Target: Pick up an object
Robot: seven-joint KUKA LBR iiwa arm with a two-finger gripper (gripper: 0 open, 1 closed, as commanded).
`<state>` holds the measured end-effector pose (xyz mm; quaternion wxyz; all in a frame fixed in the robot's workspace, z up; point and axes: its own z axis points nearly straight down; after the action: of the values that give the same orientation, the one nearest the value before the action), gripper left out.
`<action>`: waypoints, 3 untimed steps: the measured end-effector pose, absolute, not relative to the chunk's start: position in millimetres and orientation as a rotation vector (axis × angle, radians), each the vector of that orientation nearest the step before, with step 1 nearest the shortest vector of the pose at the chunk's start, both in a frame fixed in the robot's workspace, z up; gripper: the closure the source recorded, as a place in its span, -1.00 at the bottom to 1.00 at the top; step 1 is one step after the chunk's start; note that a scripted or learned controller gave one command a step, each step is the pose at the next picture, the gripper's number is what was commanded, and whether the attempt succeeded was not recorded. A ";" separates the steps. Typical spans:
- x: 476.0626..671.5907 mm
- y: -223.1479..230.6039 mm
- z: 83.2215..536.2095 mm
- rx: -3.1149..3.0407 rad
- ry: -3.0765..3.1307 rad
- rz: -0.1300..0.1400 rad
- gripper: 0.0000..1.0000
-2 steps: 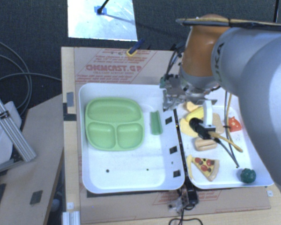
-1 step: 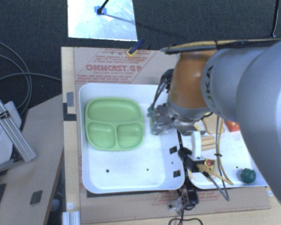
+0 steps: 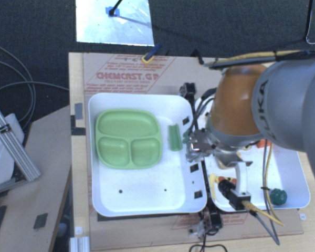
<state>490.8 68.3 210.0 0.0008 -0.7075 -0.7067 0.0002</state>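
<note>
Approach step, nothing held. End effector (image 3: 195, 147) over divider just right of green block (image 3: 174, 137), finger state: cannot tell. Block right of green plate (image 3: 128, 139), left bin (image 3: 142, 198). Next: descend, close on block.

Smooth plastic green tray (image 3: 128, 139), glossy white bins (image 3: 142, 201), seemingly cardboard sheet (image 3: 127, 72) beneath.

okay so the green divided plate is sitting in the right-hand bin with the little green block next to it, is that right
Not quite. The camera view shows the green divided plate in the left bin, not the right one. The small green block does lie beside the plate, just to its right, in that same bin.
</note>
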 end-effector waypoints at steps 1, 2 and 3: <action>486.3 82.4 183.3 -2.217 -2.224 0.001 1.00; 487.6 126.4 291.1 -2.214 -2.234 -0.015 1.00; 520.5 119.1 390.8 -2.221 -2.232 -0.017 1.00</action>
<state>520.5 119.1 390.8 -0.0038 -0.7054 -0.7088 -0.0053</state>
